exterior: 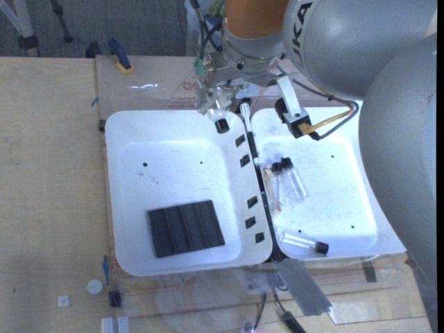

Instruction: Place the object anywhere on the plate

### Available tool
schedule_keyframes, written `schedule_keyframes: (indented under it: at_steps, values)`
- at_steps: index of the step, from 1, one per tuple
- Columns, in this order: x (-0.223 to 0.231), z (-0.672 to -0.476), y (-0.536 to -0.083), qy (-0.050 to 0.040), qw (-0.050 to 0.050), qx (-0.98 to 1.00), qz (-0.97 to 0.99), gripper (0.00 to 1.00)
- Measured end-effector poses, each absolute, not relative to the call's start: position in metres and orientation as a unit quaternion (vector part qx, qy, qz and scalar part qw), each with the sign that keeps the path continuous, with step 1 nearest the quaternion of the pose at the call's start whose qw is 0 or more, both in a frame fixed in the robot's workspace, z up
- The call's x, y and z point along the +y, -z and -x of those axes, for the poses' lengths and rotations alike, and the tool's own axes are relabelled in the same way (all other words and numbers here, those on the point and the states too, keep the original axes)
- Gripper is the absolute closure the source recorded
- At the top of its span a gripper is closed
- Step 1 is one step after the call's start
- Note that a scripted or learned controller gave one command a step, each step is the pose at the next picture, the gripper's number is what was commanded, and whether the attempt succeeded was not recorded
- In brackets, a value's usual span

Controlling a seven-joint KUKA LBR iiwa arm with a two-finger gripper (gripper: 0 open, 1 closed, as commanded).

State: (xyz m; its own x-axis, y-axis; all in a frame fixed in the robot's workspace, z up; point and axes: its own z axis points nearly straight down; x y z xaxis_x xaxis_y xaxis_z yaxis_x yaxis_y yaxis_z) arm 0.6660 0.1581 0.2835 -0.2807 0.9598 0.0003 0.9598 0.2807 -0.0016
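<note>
We see the grey arm (361, 40) coming in from the right, its orange band (253, 5) high in the view. The gripper (232, 116) hangs over the far rim of the left bin (125, 151), close to the divide between the two bins. Its fingers (221, 124) stand apart with a bare gap between them, and we see nothing held there.

The plate (186, 229), a dark ribbed rectangle, lies flat in the near part of the left bin and slightly askew to the walls. It is well apart from the gripper.

The task's things all lie in the right bin (347, 186). Two clear vials (290, 182) with black caps rest side by side near the bin's middle, touching or nearly so, their caps pointing toward the far side. A third clear vial (305, 244) lies on its side by the near wall, its black cap toward the right. We cannot tell which of them is the one meant.

A row of small black tabs (248, 186) runs along the left bin's inner wall beside the divide. On the wooden surface (48, 186) beyond the bins sits a blue clamp (122, 60), and a small pale disc (94, 286) lies near the left bin's near corner
</note>
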Motion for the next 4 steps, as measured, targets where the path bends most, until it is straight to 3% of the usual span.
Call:
schedule_keyframes:
  at_steps: [1,3,4]
  values:
    - [0.192,-0.666,-0.256,-0.0008,0.001,-0.815,0.579,1.00]
    - [0.207,-0.667,-0.238,-0.0010,0.001,-0.837,0.547,1.00]
    - [0.213,-0.668,-0.256,0.0012,-0.002,-0.856,0.517,1.00]
